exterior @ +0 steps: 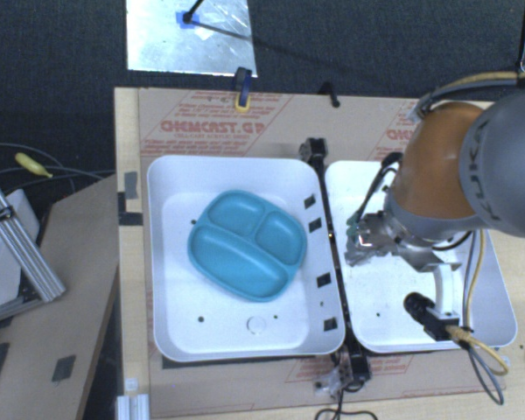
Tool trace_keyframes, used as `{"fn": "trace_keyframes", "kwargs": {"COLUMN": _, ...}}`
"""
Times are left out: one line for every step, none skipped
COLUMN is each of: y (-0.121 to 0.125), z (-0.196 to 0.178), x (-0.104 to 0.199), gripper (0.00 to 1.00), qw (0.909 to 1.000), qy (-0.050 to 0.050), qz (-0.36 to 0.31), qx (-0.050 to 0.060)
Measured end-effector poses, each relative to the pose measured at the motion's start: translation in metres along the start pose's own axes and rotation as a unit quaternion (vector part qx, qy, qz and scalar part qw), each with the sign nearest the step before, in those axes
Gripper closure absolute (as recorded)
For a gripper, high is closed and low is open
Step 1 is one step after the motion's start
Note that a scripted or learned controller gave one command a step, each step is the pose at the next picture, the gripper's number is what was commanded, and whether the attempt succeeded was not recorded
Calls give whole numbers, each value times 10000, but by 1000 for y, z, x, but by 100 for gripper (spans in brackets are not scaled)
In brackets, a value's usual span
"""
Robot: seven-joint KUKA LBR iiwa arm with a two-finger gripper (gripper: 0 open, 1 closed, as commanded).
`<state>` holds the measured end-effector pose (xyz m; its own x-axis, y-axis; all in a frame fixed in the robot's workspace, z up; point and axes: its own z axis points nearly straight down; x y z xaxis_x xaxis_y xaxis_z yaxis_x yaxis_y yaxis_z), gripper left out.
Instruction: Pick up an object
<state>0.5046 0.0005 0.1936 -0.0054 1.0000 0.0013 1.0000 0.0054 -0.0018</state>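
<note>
The blue plate (248, 244), a divided dish with three compartments, lies flat in the left bin (171, 234), roughly at its centre and clear of all four walls. It is the one loose object seen in either bin, so it is the likely target for the pick.

The end effector (360, 239) sits over the right bin (381, 322), close to the divider between the two bins. From the end effector, the plate lies to the left across that divider, at about the same depth in the view. The plate's long axis runs diagonally, from upper left to lower right. Its near rim faces the divider, with bare bin floor between them.

In my judgement, the coming move calls for a leftward travel over the divider before any descent.

The arm's wrist (437, 173) and orange band cover much of the right bin, so part of that bin's floor is hidden. The end effector itself is a small, cluttered metallic cluster under cables. I cannot tell how wide it stands or whether anything is in it. The desk (219, 121) around the bins carries printed cardboard.
</note>
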Motion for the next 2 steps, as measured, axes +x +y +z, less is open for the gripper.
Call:
{"fn": "trace_keyframes", "kwargs": {"y": -18, "z": -32, "x": 48, "gripper": 100, "qw": 10000, "qy": 6, "qz": -21, "qx": -28}}
{"fn": "trace_keyframes", "kwargs": {"y": -18, "z": 12, "x": 107, "gripper": 100, "qw": 10000, "qy": 2, "qz": -17, "qx": 7}}
